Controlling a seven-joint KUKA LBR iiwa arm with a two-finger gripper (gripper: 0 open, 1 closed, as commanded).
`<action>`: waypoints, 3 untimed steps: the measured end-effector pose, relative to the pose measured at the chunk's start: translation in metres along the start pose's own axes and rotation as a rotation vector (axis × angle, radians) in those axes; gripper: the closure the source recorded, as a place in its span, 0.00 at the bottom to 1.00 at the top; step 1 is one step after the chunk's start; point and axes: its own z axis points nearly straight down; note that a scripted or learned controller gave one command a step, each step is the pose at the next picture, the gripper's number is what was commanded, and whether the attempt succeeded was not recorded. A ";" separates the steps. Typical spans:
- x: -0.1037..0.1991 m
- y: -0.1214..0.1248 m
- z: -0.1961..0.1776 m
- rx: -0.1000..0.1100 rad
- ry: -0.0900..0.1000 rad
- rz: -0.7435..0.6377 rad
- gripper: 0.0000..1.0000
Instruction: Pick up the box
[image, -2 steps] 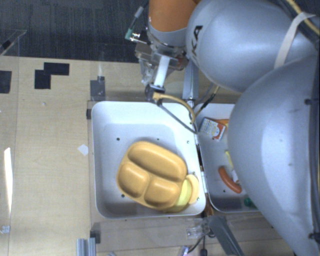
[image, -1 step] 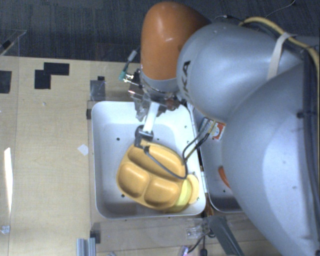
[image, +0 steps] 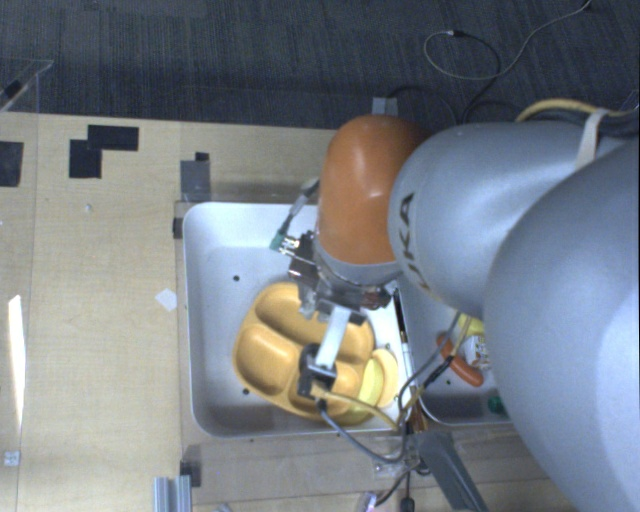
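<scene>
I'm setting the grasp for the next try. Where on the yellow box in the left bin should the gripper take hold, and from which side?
Probably from straight above, closing across one rounded lobe of the yellow box, where the grooves between lobes give edges to catch. It lies low, close to the left bin's front wall, so a side approach looks blocked.

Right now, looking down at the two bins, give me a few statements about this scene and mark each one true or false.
1. The arm reaches over the view's left bin. True.
2. A rounded yellow object lies in the left bin. True.
3. The arm's wrist colour is blue. False: the band above the wrist is orange.
4. The yellow object sits on the wooden bench outside the bins. False: it lies inside the left bin.
</scene>
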 end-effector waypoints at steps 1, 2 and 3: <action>-0.037 0.052 0.011 -0.001 0.000 0.020 1.00; 0.007 -0.026 0.092 0.001 0.000 0.344 1.00; 0.074 0.032 0.128 -0.005 0.019 0.308 1.00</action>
